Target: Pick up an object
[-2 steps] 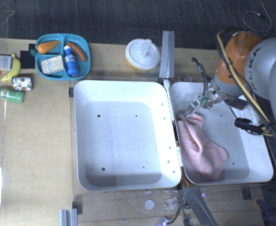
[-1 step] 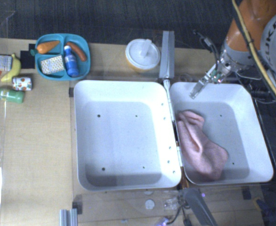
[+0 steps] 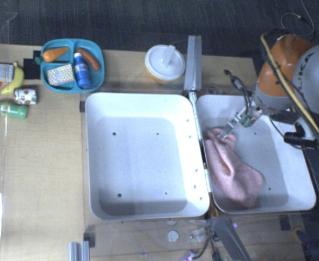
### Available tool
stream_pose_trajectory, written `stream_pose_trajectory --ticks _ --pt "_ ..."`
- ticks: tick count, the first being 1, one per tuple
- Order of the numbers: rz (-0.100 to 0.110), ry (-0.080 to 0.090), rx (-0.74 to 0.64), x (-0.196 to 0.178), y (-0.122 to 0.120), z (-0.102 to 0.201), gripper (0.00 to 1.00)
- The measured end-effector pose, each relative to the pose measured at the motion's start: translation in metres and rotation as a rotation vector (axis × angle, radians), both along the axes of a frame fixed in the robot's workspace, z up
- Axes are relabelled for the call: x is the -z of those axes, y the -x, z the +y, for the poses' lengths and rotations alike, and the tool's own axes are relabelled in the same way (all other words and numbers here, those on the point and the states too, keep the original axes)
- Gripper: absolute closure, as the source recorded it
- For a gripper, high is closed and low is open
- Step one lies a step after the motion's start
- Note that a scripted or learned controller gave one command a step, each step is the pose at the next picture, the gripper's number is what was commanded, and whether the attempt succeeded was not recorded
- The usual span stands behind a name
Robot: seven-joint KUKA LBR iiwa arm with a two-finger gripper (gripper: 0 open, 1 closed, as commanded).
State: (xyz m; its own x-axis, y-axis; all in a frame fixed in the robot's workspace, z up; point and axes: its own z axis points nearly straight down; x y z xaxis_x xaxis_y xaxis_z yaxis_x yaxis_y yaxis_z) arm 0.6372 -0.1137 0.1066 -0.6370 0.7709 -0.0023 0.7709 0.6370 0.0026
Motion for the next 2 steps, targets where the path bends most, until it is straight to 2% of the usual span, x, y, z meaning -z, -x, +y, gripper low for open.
stream_pose_trajectory --ticks 1,2 --pt "-0.010 0.000 0.010 0.016 0.002 0.024 0.00" --pt "-0.017 -0.001 0.008 0.005 0.000 0.025 1.00"
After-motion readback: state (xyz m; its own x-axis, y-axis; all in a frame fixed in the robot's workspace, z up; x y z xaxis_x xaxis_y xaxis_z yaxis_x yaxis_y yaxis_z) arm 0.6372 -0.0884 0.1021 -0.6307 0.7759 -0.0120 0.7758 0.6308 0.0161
